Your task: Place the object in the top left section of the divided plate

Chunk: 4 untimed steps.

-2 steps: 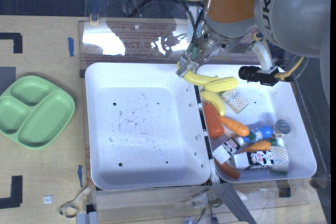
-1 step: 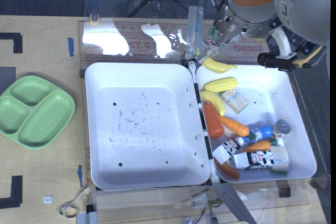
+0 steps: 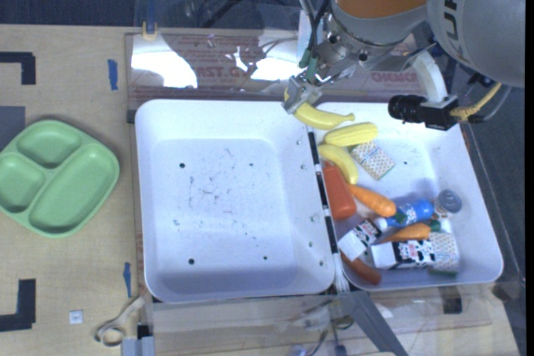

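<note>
Yellow plastic banana sits touching just below the pincer, whose state we can't tell; prob. light, stiff, slick, so we'd grip mid-curve; green divided plate lies far left on desk.

A single fixed camera looks down at a slant from above the surface, far enough to take in both white bins side by side, with the arm entering from the right.

Bright overhead light, glare on clear panel, slightly soft focus
</note>
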Each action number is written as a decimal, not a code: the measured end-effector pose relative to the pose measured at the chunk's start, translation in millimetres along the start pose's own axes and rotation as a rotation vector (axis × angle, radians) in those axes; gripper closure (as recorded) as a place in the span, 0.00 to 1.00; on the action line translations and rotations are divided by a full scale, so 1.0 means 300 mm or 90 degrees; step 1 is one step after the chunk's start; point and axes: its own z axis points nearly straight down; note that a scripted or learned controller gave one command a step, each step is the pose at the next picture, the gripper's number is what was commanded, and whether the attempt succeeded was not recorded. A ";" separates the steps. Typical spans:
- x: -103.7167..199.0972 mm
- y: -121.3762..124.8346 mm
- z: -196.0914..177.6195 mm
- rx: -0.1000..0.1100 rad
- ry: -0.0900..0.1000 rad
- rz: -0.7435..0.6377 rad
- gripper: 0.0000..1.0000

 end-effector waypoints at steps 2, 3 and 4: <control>0.269 0.023 0.606 0.002 0.001 -0.084 1.00; 0.506 -0.123 0.603 0.002 0.001 -0.086 1.00; 0.267 -0.062 0.118 0.001 0.000 -0.035 1.00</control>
